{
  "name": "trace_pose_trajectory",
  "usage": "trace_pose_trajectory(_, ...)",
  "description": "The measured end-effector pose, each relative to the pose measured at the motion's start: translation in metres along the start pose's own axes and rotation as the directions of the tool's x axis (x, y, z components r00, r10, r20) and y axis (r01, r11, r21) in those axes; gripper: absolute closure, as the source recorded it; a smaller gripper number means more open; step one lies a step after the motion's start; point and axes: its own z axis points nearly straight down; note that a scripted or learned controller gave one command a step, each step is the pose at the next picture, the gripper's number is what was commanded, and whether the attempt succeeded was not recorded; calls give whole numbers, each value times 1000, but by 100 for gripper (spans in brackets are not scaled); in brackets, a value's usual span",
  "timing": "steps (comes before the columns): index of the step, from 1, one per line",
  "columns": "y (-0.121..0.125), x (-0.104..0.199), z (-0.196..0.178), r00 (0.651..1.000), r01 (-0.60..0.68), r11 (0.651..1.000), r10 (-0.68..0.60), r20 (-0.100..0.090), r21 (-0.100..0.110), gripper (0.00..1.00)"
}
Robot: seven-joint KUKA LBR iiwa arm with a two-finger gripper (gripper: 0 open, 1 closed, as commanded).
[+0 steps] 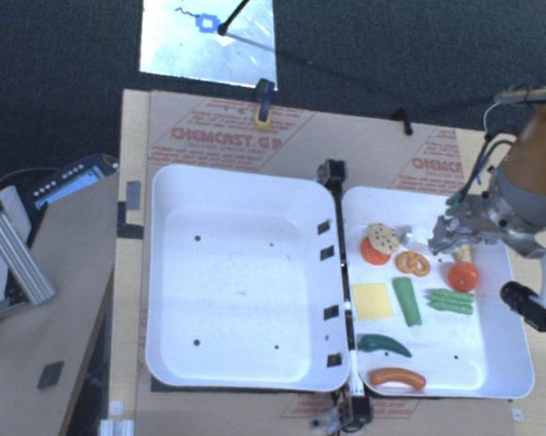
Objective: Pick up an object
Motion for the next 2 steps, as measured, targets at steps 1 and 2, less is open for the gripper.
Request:
trace_pose_trajectory(1, 56, 39, -60, 1000, 0, 1000, 0, -1, 5, 100)
trace_pose_trajectory(2, 81, 74, -68, 1000, -2, 1000, 2, -3, 12, 100)
